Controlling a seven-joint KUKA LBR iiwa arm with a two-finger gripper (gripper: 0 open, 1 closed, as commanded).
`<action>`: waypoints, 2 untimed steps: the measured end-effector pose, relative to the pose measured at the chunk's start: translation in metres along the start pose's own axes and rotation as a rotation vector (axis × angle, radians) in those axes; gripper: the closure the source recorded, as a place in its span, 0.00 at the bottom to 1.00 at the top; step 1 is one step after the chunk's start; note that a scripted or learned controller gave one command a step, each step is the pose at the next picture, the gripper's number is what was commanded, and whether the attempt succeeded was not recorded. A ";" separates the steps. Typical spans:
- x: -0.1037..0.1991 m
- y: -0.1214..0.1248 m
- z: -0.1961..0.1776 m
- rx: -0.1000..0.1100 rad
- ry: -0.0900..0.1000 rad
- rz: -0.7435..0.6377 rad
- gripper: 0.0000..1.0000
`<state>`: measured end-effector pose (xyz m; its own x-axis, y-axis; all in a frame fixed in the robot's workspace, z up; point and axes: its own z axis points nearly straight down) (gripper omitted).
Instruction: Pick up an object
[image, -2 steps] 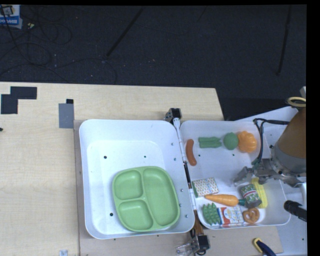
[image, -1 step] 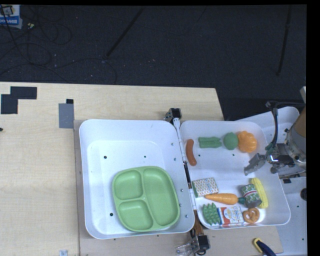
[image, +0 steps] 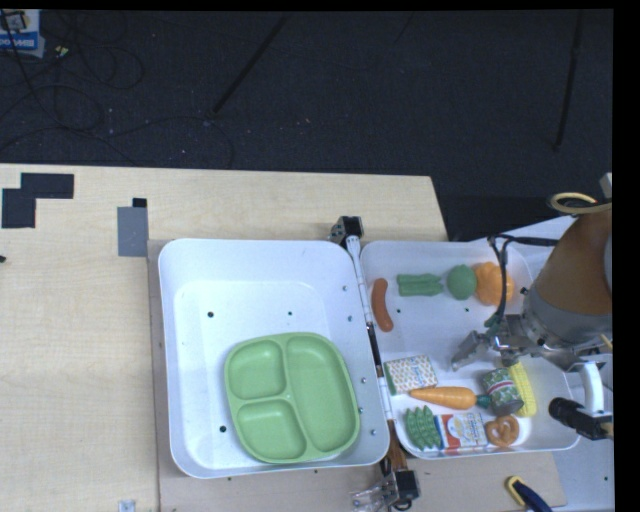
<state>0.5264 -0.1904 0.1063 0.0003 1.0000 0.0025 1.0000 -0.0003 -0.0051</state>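
Left bin (image: 190, 300): white, shallow, on the pale wooden bench (image: 70, 340). Contents: one green divided plate (image: 291, 397) with three compartments, lying flat in the near right part of the bin, nothing on it.

Right bin (image: 420, 262): white, shallow, just beside the left bin. Contents, far to near: a red sausage (image: 382, 304) by the left wall, long axis running far to near; a green vegetable piece (image: 419, 285), long axis left to right; a green ball (image: 461, 282) touching an orange fruit (image: 489, 284); a speckled square packet (image: 411, 373); a carrot (image: 443, 397), long axis left to right, tip pointing left, leafy end to the right; a corn cob (image: 522, 388), long axis far to near; a small green and dark wrapped item (image: 500, 391) just beside the cob; a green ridged piece (image: 421, 428); a flat white and red packet (image: 464, 432); a brown pretzel (image: 503, 431) at the near right.

Arm: grey with an orange band (image: 585, 265), reaching in from the right over the right bin. Jaws (image: 484, 347) spread wide, pointing left and down, hanging above the bin floor between the orange fruit and the carrot, nothing between them.
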 end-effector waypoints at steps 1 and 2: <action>0.046 0.058 -0.063 -0.003 -0.002 -0.002 0.00; -0.024 0.007 0.014 -0.001 -0.001 0.001 0.00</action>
<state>0.5328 -0.2141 0.0925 0.0011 1.0000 0.0012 1.0000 -0.0011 -0.0036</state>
